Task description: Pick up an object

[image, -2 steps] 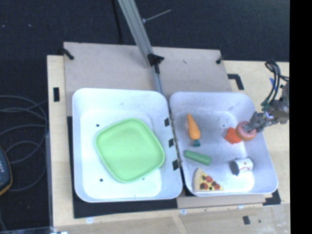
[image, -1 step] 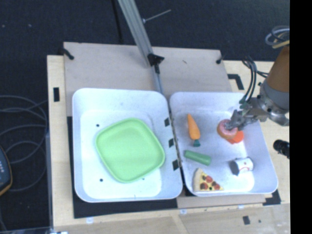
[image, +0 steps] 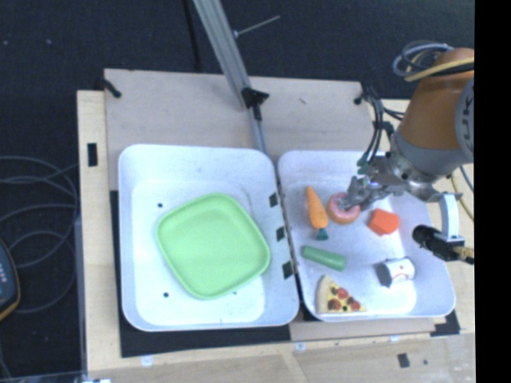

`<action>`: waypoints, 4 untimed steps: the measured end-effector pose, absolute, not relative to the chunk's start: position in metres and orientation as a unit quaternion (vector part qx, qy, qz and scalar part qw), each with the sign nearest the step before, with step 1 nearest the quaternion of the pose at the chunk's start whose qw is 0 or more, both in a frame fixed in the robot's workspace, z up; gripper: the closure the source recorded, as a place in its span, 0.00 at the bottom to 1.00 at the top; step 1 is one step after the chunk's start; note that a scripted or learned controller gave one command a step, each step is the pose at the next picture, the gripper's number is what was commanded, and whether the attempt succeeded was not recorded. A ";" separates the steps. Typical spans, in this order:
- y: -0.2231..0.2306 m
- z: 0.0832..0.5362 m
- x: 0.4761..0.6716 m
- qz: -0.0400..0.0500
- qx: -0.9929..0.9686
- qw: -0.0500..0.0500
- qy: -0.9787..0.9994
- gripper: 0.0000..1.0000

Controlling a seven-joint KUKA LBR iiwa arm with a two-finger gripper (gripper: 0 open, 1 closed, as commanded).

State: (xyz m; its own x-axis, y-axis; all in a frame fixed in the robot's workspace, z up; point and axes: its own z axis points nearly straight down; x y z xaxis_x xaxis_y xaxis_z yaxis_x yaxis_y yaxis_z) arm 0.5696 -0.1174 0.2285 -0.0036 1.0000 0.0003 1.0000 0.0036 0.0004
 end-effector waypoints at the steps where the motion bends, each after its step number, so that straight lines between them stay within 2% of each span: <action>1: -0.064 0.221 0.579 0.000 0.706 0.000 0.708 1.00; 3: 0.039 0.226 0.614 0.000 0.706 0.000 0.708 1.00; 4: 0.083 0.223 0.620 0.000 0.706 0.000 0.708 1.00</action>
